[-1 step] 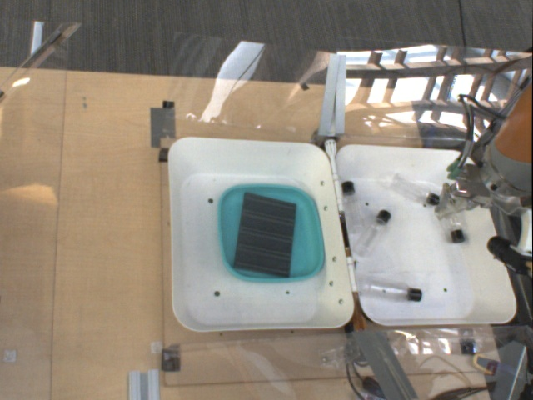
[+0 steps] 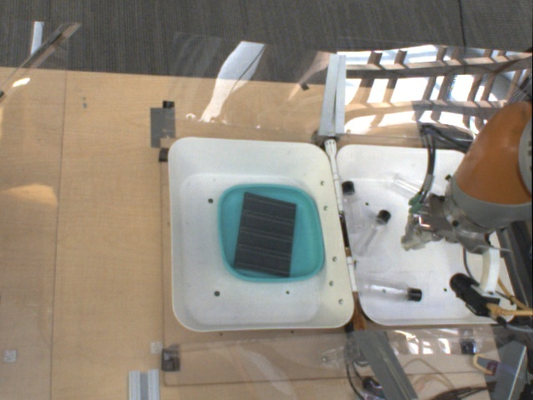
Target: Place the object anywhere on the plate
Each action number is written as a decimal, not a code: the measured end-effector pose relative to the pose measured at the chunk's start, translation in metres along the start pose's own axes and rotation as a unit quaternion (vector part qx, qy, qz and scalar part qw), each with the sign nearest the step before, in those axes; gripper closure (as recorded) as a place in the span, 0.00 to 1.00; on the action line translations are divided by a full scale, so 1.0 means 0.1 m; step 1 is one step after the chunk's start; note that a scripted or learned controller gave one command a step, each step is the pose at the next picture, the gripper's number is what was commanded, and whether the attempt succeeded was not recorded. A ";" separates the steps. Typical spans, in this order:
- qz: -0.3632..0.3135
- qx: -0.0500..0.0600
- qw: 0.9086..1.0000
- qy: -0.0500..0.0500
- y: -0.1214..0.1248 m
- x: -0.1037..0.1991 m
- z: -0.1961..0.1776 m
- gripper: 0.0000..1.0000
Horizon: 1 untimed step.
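Camera view: dark ribbed object (image 2: 266,235) lies on teal plate (image 2: 312,244), no readable writing; claw (image 2: 414,233) state unclear.

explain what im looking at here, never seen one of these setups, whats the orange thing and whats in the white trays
One camera looks down at a slant on a wooden bench. The orange-and-grey shape is a robot arm reaching in from the right; its hand hangs over the right white bin. In the left bin sits a teal plate with a dark ribbed block lying flat on it. I cannot tell whether the hand is open or shut.
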<state>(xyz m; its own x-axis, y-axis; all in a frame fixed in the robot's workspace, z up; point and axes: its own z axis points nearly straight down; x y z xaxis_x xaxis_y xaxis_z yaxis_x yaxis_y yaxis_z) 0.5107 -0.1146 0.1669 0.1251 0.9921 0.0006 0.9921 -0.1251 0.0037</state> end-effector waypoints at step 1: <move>0.000 0.000 1.000 0.000 0.00 0.00 0.00 0.00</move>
<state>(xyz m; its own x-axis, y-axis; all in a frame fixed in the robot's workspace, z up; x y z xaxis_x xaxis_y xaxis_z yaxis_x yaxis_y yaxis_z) 0.5107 -0.1151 0.1670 0.1259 0.9920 0.0006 0.9920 -0.1259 0.0044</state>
